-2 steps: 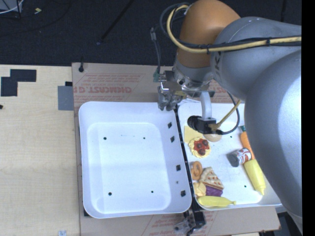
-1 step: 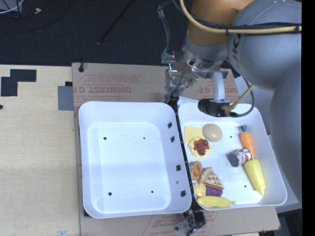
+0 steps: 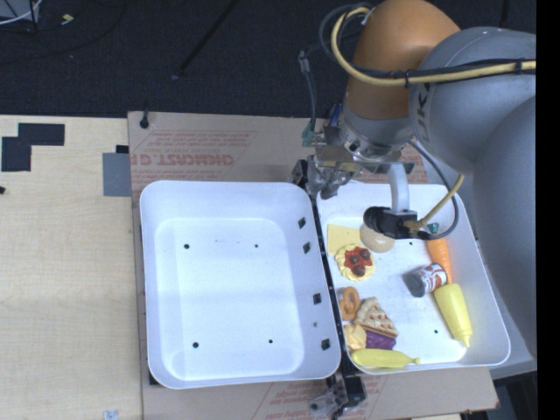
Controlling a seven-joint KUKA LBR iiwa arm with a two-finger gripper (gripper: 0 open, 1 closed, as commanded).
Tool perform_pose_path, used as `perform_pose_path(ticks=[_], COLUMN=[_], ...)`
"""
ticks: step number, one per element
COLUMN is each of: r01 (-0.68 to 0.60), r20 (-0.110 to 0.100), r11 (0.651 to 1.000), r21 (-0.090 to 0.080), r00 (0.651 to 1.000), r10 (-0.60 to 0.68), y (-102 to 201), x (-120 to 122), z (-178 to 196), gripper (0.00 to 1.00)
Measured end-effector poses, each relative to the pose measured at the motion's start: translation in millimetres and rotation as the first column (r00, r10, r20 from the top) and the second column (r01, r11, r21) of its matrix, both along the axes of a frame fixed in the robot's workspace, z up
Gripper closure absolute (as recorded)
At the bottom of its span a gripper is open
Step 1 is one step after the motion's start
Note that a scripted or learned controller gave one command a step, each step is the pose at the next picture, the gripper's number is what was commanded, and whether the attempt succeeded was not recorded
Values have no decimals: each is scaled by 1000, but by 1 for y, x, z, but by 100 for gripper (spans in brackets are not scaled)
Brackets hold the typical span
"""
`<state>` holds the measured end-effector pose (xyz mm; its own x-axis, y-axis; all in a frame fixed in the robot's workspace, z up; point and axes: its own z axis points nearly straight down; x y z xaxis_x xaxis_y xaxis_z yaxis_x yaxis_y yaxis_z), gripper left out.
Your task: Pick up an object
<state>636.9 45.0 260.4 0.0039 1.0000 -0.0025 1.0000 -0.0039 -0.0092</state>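
End effector point(image 3: 328, 180) state we cannot tell (it hovers at the right shallow white bin's point(image 3: 490, 322) far corner). We risk striking the rim there.

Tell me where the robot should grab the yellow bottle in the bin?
Probably across the middle of the yellow bottle, coming straight down from above. It lies flat in the right bin, long and narrow, so its sides are the easiest to pinch. There is bare floor on its right, but the small can sits close at its upper left, so gripping nearer the lower half looks safer.
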Motion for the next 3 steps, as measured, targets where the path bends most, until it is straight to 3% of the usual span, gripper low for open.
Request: perform_pose_path(ticks=[2,3], r01=[-7,-2], r20=[13,10], r11=[1000,1000], r21=[2,2], r00=[1000,1000], r10=[7,2], y=[0,-25], x=[7,7], z=[107,141], gripper=[100,100])
